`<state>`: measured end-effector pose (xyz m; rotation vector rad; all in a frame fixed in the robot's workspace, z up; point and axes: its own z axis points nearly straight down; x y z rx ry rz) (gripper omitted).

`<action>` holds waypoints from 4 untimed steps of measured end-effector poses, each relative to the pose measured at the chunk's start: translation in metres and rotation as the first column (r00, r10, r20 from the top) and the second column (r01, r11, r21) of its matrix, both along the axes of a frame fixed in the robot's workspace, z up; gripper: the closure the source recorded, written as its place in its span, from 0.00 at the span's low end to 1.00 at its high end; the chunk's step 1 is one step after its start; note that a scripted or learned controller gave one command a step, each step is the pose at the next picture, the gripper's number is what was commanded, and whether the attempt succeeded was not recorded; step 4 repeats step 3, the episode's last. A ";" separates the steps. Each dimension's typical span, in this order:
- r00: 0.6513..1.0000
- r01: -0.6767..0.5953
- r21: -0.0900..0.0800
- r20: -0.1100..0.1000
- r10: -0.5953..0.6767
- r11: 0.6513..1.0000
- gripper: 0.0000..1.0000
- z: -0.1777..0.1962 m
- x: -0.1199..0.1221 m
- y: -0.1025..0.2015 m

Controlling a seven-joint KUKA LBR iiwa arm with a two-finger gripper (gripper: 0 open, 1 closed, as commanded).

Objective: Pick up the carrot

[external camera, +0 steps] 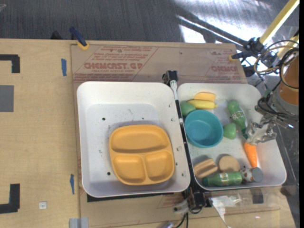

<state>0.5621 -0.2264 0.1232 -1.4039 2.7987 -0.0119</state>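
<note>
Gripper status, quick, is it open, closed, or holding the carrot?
Gripper: cannot be told; it sits just above the carrot in the right bin.

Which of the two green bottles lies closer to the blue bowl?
The upper green bottle, right of the blue bowl. The other bottle lies along the bin's front edge.

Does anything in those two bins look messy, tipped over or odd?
Nothing looks spilled or broken. The right bin is simply crowded: both green bottles lie on their sides, and the carrot lies near the gripper. The yellow tray sits flat, slightly turned.
</note>
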 end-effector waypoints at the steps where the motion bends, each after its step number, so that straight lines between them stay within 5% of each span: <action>1: 1.000 -0.006 0.005 -0.001 0.006 1.000 0.00 -0.001 0.001 0.005; 2: 0.967 -0.255 0.006 0.004 0.255 0.967 0.00 -0.034 -0.054 0.010; 3: 0.997 0.076 0.005 0.003 -0.076 0.997 0.00 -0.033 -0.077 0.005; 4: 0.997 0.076 0.005 0.003 -0.076 0.997 0.00 -0.033 -0.077 0.005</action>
